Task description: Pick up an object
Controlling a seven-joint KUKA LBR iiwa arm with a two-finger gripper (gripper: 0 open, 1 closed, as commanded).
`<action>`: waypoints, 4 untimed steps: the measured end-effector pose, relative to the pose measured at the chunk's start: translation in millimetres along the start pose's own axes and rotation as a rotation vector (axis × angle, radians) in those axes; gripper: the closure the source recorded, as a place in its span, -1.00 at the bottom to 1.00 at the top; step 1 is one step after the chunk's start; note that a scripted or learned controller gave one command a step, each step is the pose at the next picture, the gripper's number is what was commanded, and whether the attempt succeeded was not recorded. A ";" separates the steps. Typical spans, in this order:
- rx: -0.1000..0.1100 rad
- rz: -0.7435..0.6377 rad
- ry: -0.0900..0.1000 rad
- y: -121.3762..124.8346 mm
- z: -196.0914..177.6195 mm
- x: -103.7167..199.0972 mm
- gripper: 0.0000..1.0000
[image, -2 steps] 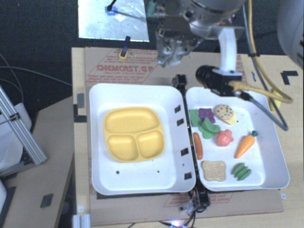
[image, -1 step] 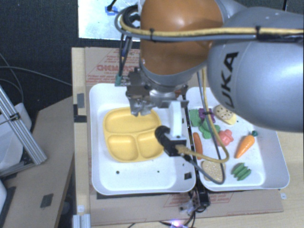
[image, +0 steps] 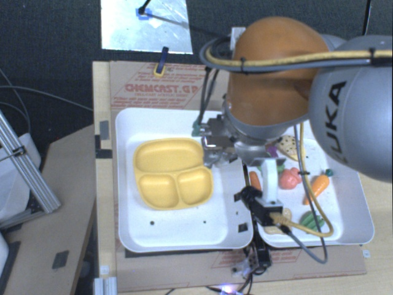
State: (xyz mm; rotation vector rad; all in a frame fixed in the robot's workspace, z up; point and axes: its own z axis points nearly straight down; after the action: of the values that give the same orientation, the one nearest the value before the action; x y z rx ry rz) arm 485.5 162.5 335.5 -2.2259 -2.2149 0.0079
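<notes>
A grey KUKA arm (image: pixel 350 103) with a broad orange band (image: pixel 273 66) reaches in from the right and hangs low over the seam between two shallow white bins on the worktop (image: pixel 67 165). Its gripper (image: pixel 215 146) sits over the right edge of the left bin (image: pixel 178 232), just beside a yellow three-compartment tray (image: pixel 173 172) that lies flat in that bin; whether the gripper is wide or narrow cannot be told from here, as the wrist hides most of it. Nothing can be seen held in it.

The right bin (image: pixel 353 223) holds a scatter of toy foods, partly covered by the arm: a carrot (image: pixel 317 186) lying at a slant, a pinkish-red strawberry-like piece (image: pixel 288 178) next to it, a small orange piece (image: pixel 254 179) near the bin's left wall, a speckled cracker-like piece (image: pixel 286 145) towards the back, and green pieces (image: pixel 313 221) near the front. A yellow cable (image: pixel 307 57) runs along the arm and loops down across that bin. Both bins rest on a printed cardboard sheet (image: pixel 153 85).
</notes>
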 end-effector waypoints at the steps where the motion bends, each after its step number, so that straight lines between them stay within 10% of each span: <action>1: -0.005 0.003 0.000 24.6 20.3 -85.4 1.00; 2: -0.003 -0.003 0.002 1.3 58.1 -114.4 1.00; 3: -0.012 -0.015 0.006 1.9 -5.9 -50.9 1.00; 4: -0.009 -0.010 0.004 2.4 -13.5 -54.5 1.00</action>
State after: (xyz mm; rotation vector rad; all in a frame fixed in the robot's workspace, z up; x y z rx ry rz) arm 487.6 108.0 349.1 -2.2176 -2.2278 -0.0069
